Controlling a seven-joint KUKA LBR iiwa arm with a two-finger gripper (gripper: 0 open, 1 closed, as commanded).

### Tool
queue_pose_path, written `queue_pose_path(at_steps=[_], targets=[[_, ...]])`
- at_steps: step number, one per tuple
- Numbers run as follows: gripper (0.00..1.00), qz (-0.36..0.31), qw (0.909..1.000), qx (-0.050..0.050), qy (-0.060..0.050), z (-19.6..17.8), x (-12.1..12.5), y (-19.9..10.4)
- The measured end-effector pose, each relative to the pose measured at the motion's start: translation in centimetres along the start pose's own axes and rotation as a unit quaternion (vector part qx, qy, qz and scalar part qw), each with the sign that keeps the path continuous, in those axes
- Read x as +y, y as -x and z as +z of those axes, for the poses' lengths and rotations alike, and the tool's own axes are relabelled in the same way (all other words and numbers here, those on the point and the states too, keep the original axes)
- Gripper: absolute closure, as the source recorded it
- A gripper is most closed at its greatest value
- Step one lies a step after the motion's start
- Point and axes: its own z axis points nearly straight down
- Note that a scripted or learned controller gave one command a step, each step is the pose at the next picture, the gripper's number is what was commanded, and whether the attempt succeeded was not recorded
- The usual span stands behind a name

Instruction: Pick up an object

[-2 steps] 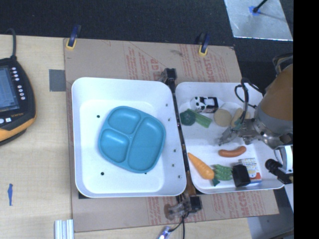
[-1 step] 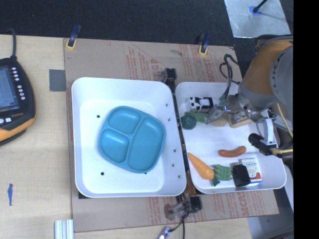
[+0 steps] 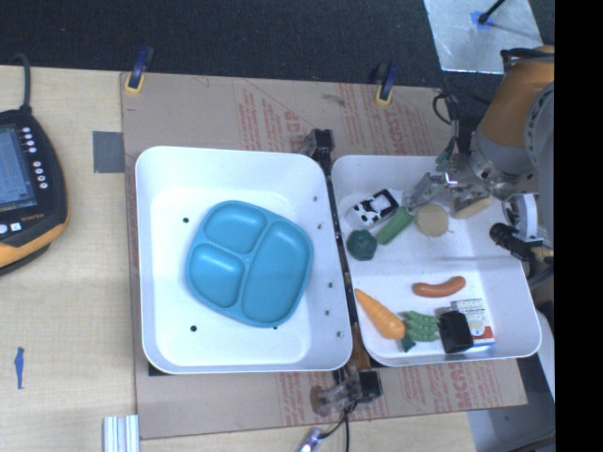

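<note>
Toys lie in the white bin (image 3: 528,295) that the gripper (image 3: 444,189) hangs over. The gripper is near the far side of that bin. I cannot tell if it is spread or pressed together, because its shiny metal parts blur into one lump.

A tan round piece (image 3: 431,220) sits just in front of the gripper, very close to it. I cannot tell if they touch. It is round, so it has no long side and points no way.

A green stick (image 3: 394,224) lies just left of the tan piece. Its long side slants, with the far end tipped toward the gripper. A black and white toy (image 3: 374,206) is a bit further left of the gripper, next to the stick. A dark green ball (image 3: 361,245) sits at the stick's near end.

Well in front of the gripper, an orange sausage (image 3: 439,287) lies almost flat across the bin. A carrot (image 3: 380,314) lies further front and left, with its thin end pointing up and left.

The grey arm (image 3: 516,125) comes in from the right and bends down to the gripper. Its orange band (image 3: 529,72) is cut off by the edge of the view.

Far left of the gripper, a blue plate (image 3: 250,263) rests in the other bin (image 3: 151,252).
</note>
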Motion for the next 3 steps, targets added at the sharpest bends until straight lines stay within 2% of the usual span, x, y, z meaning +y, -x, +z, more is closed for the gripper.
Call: queue_pose_path(at_steps=[1, 2, 3], targets=[[0.00, -0.001, 1.0000, 0.005, -0.002, -0.1, 0.1, 0.5], [0.00, -0.001, 1.0000, 0.001, 0.001, 0.0, -11.6, 0.6], [0.00, 0.000, 1.0000, 0.000, 0.003, -0.2, 0.2, -0.1]])
